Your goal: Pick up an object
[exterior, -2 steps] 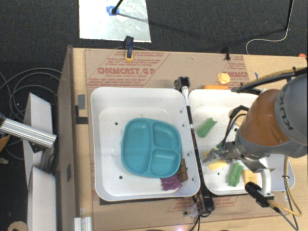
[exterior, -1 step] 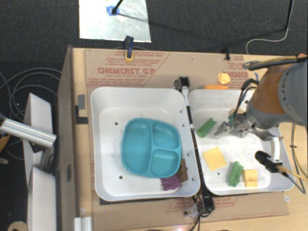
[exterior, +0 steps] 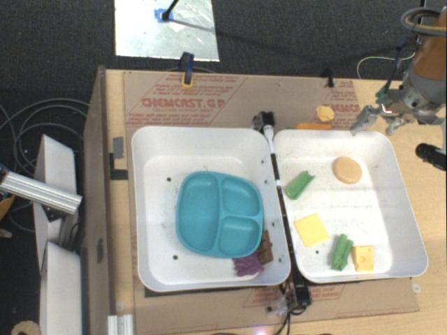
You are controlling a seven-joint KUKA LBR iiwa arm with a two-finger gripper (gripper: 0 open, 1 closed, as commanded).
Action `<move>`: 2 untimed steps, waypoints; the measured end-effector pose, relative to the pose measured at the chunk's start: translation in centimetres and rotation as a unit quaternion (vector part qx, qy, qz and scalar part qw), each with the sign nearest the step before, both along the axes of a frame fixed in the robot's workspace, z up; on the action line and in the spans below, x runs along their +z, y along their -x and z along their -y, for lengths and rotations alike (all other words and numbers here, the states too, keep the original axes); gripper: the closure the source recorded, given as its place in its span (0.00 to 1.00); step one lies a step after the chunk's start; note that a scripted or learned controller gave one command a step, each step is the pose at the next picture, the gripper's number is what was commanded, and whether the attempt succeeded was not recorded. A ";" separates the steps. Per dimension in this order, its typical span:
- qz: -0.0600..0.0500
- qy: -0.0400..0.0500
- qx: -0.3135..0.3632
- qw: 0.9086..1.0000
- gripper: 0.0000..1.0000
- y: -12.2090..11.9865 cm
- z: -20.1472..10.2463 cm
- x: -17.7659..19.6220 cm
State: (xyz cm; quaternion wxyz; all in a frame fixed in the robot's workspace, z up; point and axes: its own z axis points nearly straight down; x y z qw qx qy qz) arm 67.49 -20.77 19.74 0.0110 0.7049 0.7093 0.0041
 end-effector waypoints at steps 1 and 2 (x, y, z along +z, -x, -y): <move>-0.015 -0.007 -0.002 1.000 0.00 7.3 -5.6 -6.5; -0.010 -0.006 0.002 1.000 0.00 5.0 -11.2 -11.5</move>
